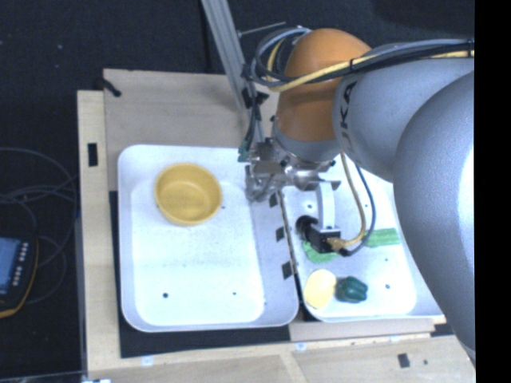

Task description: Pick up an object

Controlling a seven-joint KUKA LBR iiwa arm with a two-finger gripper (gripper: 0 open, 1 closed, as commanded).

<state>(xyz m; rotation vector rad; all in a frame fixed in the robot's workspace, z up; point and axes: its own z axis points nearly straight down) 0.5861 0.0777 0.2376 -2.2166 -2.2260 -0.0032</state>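
Observation:
A yellow bowl sits upright in the left bin, toward its far left part. In the right bin lie a flat light-green strip, a pale yellow round piece and a dark green lump near the front edge. My gripper hangs below the orange band, over the ridge between the two bins, to the right of the bowl and apart from it. The arm's bulk hides the far half of the right bin.
A grey metal strut slants in from the top toward the wrist. Cables loop around the wrist, and a black connector hangs over the right bin. A handheld pendant lies off the bench at the left.

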